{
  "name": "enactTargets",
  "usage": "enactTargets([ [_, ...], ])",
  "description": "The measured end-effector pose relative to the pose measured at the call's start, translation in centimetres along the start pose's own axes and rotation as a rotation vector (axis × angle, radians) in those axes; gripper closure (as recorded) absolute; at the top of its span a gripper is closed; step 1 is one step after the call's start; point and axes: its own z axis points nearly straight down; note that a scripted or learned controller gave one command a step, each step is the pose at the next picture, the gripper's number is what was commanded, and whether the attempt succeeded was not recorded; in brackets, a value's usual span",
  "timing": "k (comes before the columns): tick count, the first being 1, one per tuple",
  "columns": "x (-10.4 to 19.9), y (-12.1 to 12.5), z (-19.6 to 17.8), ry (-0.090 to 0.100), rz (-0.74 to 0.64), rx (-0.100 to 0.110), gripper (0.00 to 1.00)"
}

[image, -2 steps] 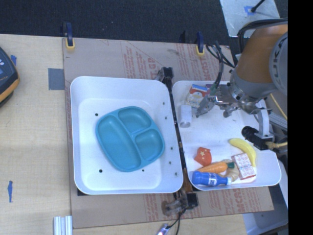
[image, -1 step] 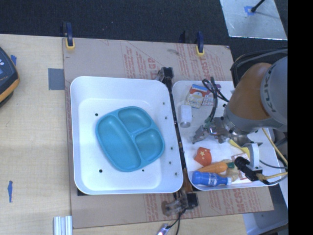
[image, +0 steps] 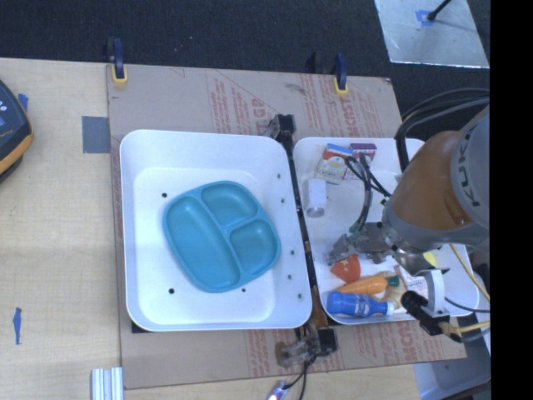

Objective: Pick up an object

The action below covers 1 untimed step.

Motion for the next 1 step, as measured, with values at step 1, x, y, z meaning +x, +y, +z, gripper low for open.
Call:
enactTargets([
  [1, 0.13, -0.16, 0.00, 0.001, 0.002, 0.001, 0.00],
])
